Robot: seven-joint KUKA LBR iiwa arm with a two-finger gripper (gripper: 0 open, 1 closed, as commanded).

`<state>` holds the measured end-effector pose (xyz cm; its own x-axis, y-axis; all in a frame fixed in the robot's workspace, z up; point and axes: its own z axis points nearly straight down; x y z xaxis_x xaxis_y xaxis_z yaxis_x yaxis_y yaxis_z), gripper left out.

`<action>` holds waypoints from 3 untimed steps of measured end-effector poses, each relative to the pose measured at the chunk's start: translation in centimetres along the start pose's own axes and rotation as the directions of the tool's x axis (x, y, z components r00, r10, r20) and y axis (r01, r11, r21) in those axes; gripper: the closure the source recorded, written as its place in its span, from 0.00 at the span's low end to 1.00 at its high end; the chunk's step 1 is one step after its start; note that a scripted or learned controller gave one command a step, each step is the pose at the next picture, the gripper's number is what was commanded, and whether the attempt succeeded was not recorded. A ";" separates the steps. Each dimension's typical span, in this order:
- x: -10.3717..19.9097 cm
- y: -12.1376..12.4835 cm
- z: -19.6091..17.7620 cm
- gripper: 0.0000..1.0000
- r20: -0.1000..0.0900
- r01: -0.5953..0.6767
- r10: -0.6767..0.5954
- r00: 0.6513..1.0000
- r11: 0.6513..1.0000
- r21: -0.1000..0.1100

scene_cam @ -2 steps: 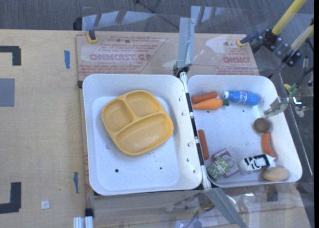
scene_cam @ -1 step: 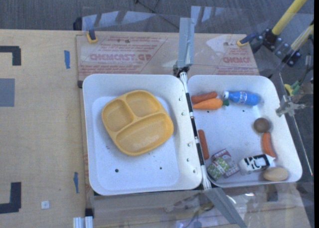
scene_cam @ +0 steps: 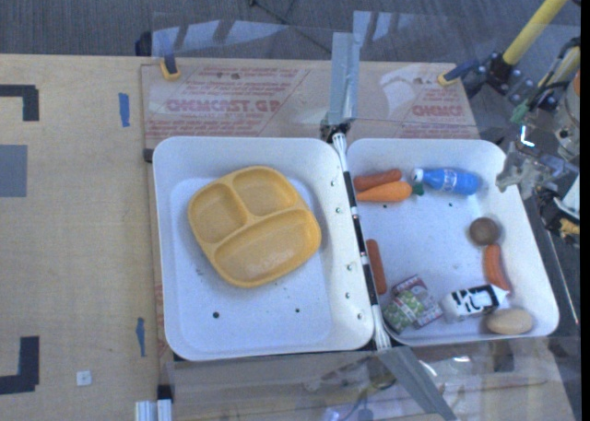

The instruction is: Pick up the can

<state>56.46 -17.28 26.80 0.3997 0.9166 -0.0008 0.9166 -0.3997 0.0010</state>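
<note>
We count two shallow white bins (scene_cam: 175, 226), one yellow divided plate (scene_cam: 253, 224), two orange carrots (scene_cam: 383, 192), two reddish sausages (scene_cam: 496, 265), one blue plastic bottle (scene_cam: 449, 180) and one crushed can (scene_cam: 410, 304).

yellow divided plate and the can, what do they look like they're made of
Yellow divided plate: likely moulded plastic, matte, uniform colour with soft rounded ridges. Can: probably thin metal under a printed label, with a shiny end; too small to be sure.

You see a yellow plate (scene_cam: 254, 225), an orange carrot (scene_cam: 383, 192), a blue bottle (scene_cam: 449, 180), and a black-and-white patterned carton (scene_cam: 476, 300).
</note>
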 end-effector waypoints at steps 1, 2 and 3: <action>4.2 3.7 0.8 1.00 0.000 -0.159 0.159 0.987 0.987 0.000; 9.6 -3.0 5.2 1.00 0.003 -0.448 0.448 0.894 0.894 0.006; 17.6 -4.7 -0.4 1.00 0.002 -0.617 0.617 0.787 0.787 0.002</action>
<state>59.19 0.79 27.17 0.8799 0.4751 -0.0019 0.4751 -0.8799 -0.0009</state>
